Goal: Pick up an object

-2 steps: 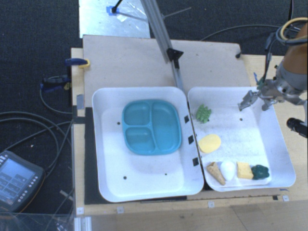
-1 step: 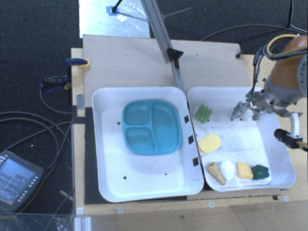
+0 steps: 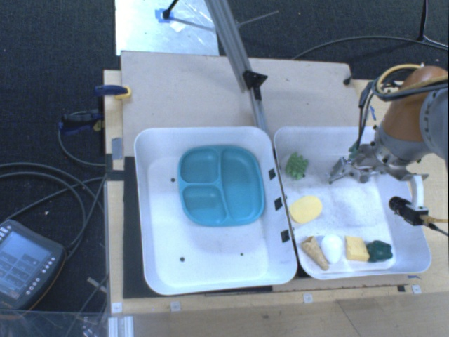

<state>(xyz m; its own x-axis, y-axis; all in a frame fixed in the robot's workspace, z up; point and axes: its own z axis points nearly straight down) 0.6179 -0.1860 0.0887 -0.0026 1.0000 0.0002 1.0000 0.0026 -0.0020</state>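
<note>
1. The arm (image 3: 414,111) comes in from the right, orange band up top, with the claw (image 3: 345,173) low over the upper part of the right bin (image 3: 421,262).
2. Claw state: its metal fingers splay apart toward the left, released, with bare white bin floor under them and nothing between them.
3. Nearest candidate: the green leafy piece (image 3: 296,165), just left of the claw near the bin's upper left corner, apart from the fingers.
4. Below that, the flat yellow oval (image 3: 306,209) lies close to the left wall of the right bin.
5. Along the bottom edge, 4 items line up: a tan cone (image 3: 315,252), a white egg shape (image 3: 332,248) touching it, a yellow block (image 3: 356,248), and a dark green lump (image 3: 379,250) at the right end.
6. Over in the left bin (image 3: 151,258), a teal divided plate (image 3: 221,185) with 3 compartments sits in the upper middle.
7. Both bins rest side by side on the bench (image 3: 182,90).
</note>
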